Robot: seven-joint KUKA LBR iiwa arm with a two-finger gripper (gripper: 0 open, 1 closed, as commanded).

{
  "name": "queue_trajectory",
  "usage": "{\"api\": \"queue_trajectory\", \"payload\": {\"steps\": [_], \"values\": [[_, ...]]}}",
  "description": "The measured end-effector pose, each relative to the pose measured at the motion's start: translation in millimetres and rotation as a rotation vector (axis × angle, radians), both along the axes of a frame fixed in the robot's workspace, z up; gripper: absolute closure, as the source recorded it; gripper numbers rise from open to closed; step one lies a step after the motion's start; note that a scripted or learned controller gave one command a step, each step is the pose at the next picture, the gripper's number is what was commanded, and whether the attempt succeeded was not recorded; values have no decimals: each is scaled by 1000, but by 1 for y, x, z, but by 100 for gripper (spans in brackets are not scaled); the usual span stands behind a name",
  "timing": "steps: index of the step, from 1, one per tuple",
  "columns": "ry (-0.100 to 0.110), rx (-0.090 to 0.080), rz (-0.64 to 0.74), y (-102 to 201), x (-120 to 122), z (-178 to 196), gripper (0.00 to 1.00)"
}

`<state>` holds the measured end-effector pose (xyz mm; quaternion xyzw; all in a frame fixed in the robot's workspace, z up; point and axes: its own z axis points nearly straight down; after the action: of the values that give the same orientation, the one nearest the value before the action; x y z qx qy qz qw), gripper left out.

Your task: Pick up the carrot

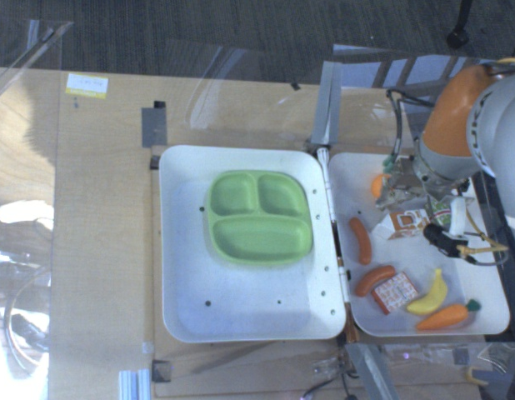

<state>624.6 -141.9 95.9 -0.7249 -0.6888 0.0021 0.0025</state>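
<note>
The carrot lies at the lower right. The gripper hangs above; its state is unclear. No words are readable.

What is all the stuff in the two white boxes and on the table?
Bins: two, white, side by side on the bench.
Divided plate: one, green, in the left bin.
Carrot: one, orange with green top, right bin's near edge.
Banana: one, yellow, beside the carrot.
Sausages: two, reddish, right bin's left side.
Small box: one, red and white, next to the banana.
Orange item: one, partly hidden beside the end effector.
Arm: one, grey and orange, over the right bin.
End effector: one, dark, low in the right bin's far part.
</note>
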Motion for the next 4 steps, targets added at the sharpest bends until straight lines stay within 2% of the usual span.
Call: {"api": "queue_trajectory", "payload": {"steps": [1,2,3,4], "values": [[-15,-3,2,0,4,3,0],[1,2,28,-10,44,-8,0],[-3,-11,23,-18,44,4,100],[-15,-1,-1,60,28,127,100]]}}
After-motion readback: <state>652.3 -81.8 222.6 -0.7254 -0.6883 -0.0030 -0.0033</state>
